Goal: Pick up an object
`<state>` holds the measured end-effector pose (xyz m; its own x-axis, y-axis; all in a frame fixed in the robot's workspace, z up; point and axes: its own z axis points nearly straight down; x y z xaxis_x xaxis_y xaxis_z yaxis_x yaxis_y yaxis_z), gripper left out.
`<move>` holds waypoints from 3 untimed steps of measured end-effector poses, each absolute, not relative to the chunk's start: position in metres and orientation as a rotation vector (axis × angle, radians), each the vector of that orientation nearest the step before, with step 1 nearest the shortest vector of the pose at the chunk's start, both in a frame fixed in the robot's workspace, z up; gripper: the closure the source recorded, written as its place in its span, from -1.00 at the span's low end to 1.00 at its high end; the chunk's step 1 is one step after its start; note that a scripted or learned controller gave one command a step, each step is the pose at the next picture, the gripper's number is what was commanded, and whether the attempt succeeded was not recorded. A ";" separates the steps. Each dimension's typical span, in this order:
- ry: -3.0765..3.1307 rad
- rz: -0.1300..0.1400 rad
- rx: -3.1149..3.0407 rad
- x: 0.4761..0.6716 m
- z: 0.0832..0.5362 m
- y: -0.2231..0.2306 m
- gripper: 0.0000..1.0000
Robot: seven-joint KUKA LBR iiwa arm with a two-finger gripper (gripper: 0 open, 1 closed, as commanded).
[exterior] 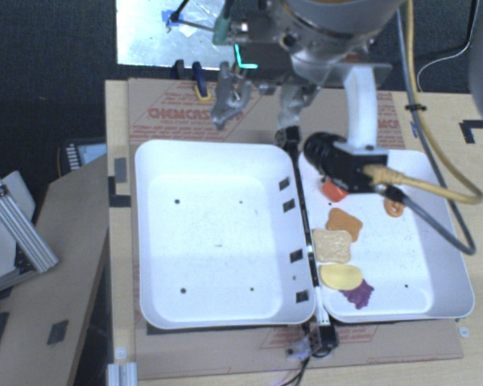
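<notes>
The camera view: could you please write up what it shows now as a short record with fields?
arm: reaches in from the right, wrist above the bins' far edge
gripper: raised, beyond the bins' far edge, nothing seen between its fingers
left bin: white, shallow
right bin: orange piece, tan square piece, yellow piece, purple piece, red piece, small orange ring
item position: mostly along the right bin's left side

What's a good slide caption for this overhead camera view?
KUKA arm's claw above the back edge of two white bins, with small food-like pieces clustered along the right bin's left side.
</notes>
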<state>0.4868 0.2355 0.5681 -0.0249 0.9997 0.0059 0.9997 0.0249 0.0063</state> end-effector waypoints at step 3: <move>2.249 0.014 2.194 0.487 0.568 0.235 -1.00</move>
<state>0.4868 0.2355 0.5681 -0.0249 0.9997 0.0059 0.9997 0.0248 0.0063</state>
